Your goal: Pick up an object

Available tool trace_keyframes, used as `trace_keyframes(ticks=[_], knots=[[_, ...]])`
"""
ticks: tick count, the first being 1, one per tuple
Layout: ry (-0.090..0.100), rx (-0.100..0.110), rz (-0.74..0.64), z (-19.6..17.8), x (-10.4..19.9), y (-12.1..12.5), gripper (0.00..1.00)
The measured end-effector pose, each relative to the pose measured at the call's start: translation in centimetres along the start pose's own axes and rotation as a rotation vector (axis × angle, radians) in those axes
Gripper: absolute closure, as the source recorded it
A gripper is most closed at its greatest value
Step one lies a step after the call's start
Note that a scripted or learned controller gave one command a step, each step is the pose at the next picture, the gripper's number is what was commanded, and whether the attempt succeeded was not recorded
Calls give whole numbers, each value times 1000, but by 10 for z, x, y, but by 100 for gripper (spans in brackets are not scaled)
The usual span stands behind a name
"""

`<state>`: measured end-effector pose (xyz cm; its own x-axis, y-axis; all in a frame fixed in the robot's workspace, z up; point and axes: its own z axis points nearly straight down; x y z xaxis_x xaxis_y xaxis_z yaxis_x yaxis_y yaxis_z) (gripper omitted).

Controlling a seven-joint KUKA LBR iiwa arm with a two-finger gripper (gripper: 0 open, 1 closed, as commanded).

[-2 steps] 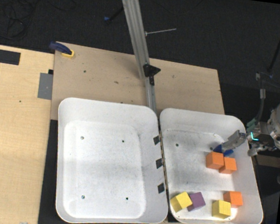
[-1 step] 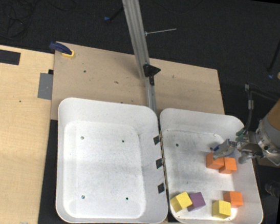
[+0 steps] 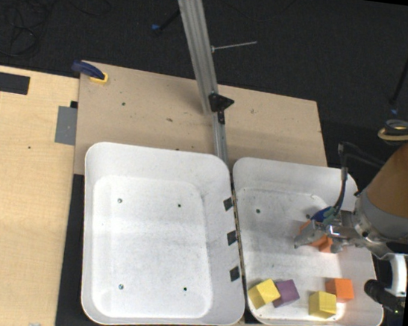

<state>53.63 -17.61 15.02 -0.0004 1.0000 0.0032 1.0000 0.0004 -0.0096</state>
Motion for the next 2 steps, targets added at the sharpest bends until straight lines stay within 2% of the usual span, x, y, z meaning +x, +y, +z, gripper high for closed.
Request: trace_keyframes(ticks=[1,2], knots=[[0,0,2,54,1,-1,0],[-2,-5,8,41,-1,-1,100]])
